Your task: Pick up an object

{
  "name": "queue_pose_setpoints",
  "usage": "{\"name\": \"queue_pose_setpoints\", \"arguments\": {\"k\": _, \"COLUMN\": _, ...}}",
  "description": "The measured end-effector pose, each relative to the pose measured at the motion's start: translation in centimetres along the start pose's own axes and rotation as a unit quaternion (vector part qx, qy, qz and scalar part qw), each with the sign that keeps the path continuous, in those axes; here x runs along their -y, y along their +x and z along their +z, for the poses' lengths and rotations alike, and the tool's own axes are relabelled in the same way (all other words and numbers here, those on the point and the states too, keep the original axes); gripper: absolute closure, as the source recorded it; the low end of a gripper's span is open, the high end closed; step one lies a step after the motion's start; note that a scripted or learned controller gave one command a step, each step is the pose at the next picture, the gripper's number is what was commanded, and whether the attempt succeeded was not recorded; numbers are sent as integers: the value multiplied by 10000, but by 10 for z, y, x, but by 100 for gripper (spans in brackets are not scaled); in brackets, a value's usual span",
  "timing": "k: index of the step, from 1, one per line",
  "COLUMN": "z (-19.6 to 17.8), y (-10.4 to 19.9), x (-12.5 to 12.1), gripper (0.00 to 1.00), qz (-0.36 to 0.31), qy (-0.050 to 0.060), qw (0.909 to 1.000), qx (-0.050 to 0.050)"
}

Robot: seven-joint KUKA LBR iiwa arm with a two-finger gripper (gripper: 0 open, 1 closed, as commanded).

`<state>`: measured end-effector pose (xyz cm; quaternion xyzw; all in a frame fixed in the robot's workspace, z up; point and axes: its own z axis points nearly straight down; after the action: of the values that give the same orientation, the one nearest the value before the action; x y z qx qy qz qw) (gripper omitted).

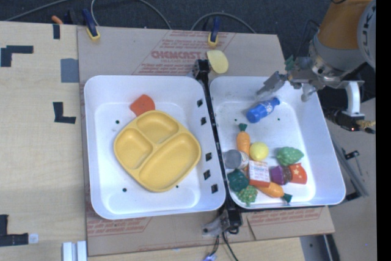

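Camera view is taken up by two white bins set side by side on a cardboard sheet: the left bin [98,150] carries a yellow divided plate [157,150] with an orange piece [142,104] just beyond its far edge, and bare floor is left along its left and near sides. In the right bin [321,150] the far half is mostly open, while the near half is crowded with toy food: a carrot [244,142], a yellow lemon-like piece [259,151], a green leafy piece [289,155], a purple piece [277,175], a red piece [297,174], a second carrot [267,188] and broccoli [247,194]. A blue bottle [263,110] is seen lying on its side in the open far part, apart from the pile. The gripper [287,87] is held above the far right corner of that bin, its two fingers spread apart and nothing seen between them; the bottle lies just below and to the left of the nearer finger [269,85]. The arm's upper part is cut off at the frame's right edge. A small grey object [232,159] beside the first carrot cannot be identified.
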<state>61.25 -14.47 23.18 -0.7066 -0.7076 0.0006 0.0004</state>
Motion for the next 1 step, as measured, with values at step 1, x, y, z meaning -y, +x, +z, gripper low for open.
{"name": "queue_pose_setpoints", "arguments": {"k": 1, "z": 147, "y": 32, "x": 35, "gripper": 0, "qz": -1, "qy": -6, "qw": 10000, "qx": -6}}
